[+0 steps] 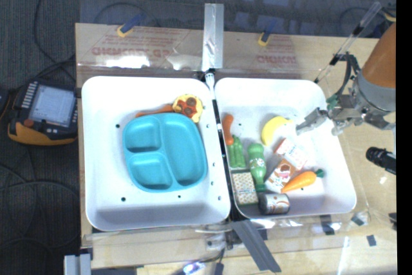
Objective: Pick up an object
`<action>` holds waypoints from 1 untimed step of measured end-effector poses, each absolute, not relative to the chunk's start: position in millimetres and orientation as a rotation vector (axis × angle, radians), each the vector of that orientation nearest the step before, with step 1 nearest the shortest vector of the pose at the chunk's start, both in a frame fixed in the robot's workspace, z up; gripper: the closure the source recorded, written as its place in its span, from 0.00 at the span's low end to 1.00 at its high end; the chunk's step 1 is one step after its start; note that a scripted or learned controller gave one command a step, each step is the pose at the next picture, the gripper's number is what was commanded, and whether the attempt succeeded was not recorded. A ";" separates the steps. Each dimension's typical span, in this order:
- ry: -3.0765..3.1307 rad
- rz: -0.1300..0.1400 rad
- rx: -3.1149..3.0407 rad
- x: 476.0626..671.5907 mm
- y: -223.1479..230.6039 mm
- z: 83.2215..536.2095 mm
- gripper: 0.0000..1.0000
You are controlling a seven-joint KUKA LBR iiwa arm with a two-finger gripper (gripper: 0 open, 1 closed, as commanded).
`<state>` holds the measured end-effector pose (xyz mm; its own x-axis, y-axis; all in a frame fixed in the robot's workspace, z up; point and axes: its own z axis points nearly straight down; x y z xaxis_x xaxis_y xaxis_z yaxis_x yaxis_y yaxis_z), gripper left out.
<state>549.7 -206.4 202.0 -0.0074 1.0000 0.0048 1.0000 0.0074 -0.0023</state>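
The right bin holds several small items. A yellow lemon-like ball lies near its middle, with a white and red carton just below it. An orange carrot, a green bottle, a smaller green piece, a patterned box and a dark can lie toward the front. A thin orange piece rests against the left wall. My gripper hangs over the bin's right side, just right of the yellow ball, with nothing seen in it.
The left bin holds a blue divided tray and a yellow and red toy at its back right corner. A metal divider stands behind the bins. A handheld pendant lies off the bench at left.
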 end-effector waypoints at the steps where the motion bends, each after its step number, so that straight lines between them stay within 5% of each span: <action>1: -2.406 0.002 -2.017 568.0 -134.9 141.1 0.00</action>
<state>568.0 -134.9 141.1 -0.1745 0.9847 0.0010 0.9847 0.1745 -0.0025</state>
